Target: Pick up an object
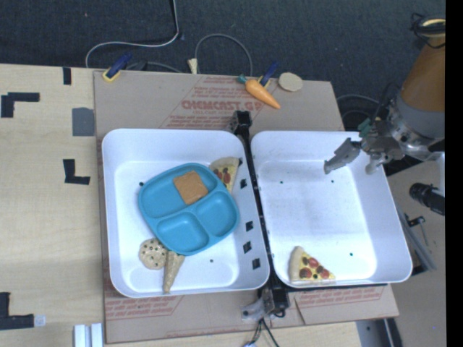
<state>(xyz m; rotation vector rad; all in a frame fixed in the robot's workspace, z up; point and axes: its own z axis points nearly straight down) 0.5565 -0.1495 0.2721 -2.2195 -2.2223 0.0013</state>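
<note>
On the desk point(43, 194), two white bins sit side by side. The gripper point(356, 159) hangs spread open and empty over the right bin point(394, 215); a pizza slice point(309, 266) lies at that bin's near edge.

The arm point(427, 71) runs off the right edge, upper part cut away. At the gripper point(354, 157) one finger point(338, 159) shows plainly; the other blurs into the wrist body. Well left of the gripper, the blue tray point(189, 208) covers part of the pizza slice point(226, 172), the cookie point(152, 254) and the cone point(171, 268) tucked under its rim.
</note>
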